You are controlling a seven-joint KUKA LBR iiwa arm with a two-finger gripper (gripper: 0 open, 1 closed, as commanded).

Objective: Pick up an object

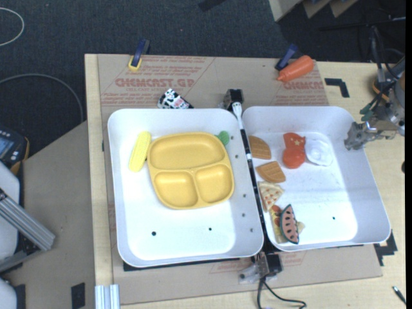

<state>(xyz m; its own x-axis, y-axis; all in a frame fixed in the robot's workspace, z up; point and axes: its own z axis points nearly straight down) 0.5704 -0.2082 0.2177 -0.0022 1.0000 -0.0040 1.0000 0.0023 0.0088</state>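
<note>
Because nothing is lifted yet, the likeliest targets are the red toy fruit (294, 150) and, touching it at its 3 o'clock, a white object (318, 152), both at 12 o'clock in the right bin (335, 205). The gripper (358, 137) hangs over that bin's 3 o'clock rim, whether open or closed I cannot tell, and would do best to come down centred on one piece. Left to right elsewhere: a yellow corn cob (139, 150) and a yellow divided tray (191, 169) in the left bin (180, 234), then tan bread pieces (271, 171) and a watermelon slice (288, 224), none blocking the approach.
</note>
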